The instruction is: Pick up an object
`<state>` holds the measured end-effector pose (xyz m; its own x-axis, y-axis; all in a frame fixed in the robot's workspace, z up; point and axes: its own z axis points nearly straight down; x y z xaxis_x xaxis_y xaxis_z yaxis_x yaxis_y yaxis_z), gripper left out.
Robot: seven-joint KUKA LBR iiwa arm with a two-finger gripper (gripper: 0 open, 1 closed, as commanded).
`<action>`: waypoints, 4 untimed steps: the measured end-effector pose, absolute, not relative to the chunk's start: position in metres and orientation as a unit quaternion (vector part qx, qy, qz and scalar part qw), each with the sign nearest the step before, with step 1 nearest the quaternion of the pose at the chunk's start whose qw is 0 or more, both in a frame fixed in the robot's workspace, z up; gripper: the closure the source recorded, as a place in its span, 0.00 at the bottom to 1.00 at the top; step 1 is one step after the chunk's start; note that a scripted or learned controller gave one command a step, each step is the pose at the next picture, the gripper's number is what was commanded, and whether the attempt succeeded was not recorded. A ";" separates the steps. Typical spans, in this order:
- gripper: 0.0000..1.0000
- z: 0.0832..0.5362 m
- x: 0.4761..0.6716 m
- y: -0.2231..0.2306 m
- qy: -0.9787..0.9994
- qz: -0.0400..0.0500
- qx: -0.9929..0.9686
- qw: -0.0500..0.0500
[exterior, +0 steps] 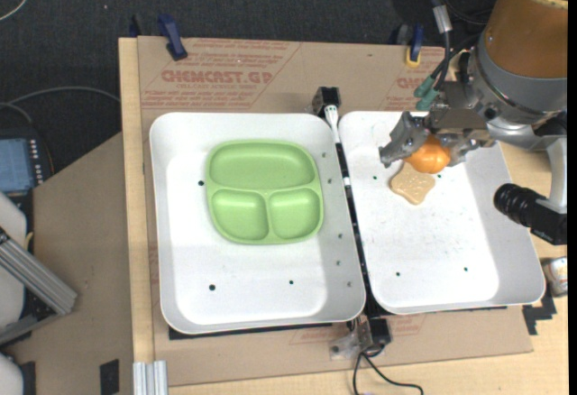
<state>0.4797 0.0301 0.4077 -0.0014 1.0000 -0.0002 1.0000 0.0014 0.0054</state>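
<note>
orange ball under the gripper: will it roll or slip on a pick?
The orange ball looks round and smooth, so it would probably roll if nudged on the flat right bin. The tan piece touching it may block rolling that way. Its gloss suggests it could slip from the gripper.

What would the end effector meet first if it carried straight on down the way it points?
Most likely the orange object right beneath the end effector, with the tan piece beside it on the right bin. Depth is hard to judge from this slanted view; it may already be touching.
</note>
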 end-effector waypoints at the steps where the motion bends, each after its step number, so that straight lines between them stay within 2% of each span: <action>1: 1.00 0.458 0.480 -0.003 0.706 0.002 0.708 0.003; 2: 1.00 0.426 0.479 -0.013 0.706 -0.002 0.708 -0.001; 3: 1.00 0.395 0.489 -0.034 0.706 -0.002 0.708 -0.002; 4: 1.00 0.372 0.479 -0.043 0.706 -0.001 0.708 -0.001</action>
<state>0.4787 -0.0426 0.3720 0.0023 1.0000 0.0001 1.0000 -0.0023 -0.0039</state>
